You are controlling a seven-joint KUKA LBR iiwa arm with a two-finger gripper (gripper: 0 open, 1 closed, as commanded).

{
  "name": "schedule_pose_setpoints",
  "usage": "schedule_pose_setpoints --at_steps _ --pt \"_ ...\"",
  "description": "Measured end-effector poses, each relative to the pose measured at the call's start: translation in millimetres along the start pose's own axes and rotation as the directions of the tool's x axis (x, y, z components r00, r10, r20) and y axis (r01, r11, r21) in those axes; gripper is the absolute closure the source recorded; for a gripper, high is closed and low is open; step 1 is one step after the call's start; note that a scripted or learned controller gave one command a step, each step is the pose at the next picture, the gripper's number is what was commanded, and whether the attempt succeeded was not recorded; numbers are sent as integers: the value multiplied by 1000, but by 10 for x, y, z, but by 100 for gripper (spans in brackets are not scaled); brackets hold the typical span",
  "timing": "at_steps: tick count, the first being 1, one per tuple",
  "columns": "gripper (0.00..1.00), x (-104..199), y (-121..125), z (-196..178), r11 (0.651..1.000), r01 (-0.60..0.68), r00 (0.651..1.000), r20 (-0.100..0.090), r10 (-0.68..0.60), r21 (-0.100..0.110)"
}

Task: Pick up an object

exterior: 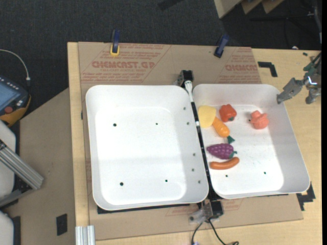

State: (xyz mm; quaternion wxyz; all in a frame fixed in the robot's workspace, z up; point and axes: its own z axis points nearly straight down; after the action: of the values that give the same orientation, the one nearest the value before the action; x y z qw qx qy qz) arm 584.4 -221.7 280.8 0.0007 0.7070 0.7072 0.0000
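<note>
Gripper (299, 89): hovering at the right edge of the view, just past the upper right corner of the right bin (286, 137); holding nothing.
Fingers: standing spread, one grey finger (288, 90) reaching left over the bin's rim, the other at the frame's edge.
Pink toy (259, 120): lying in the right bin, nearest the fingers, below and left of them, apart from them.
Red pepper toy (228, 112): sitting left of the pink toy, near the bin's upper middle.
Yellow toy (206, 116): lying against the bin's left wall, just beside the pepper.
Orange carrot toy (222, 128): lying tilted below the pepper, touching the yellow toy.
Purple grapes toy (220, 150): lying below the carrot.
Sausage toy (224, 163): lying just under the grapes.
Left bin (143, 188): sitting beside the right bin, walls touching.
Bench (153, 60): carrying both bins on brown cardboard, two blue clamps gripping its far edge.
</note>
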Motion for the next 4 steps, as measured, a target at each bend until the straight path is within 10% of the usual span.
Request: schedule_pose_setpoints --at_steps 1,2,4 --pt "0 260 390 1530 1000 3 1000 -6 -3 13" --pt "0 317 832 1989 1000 2 1000 0 -2 -2" --pt "0 818 822 1956 1000 3 1000 -2 -3 2"
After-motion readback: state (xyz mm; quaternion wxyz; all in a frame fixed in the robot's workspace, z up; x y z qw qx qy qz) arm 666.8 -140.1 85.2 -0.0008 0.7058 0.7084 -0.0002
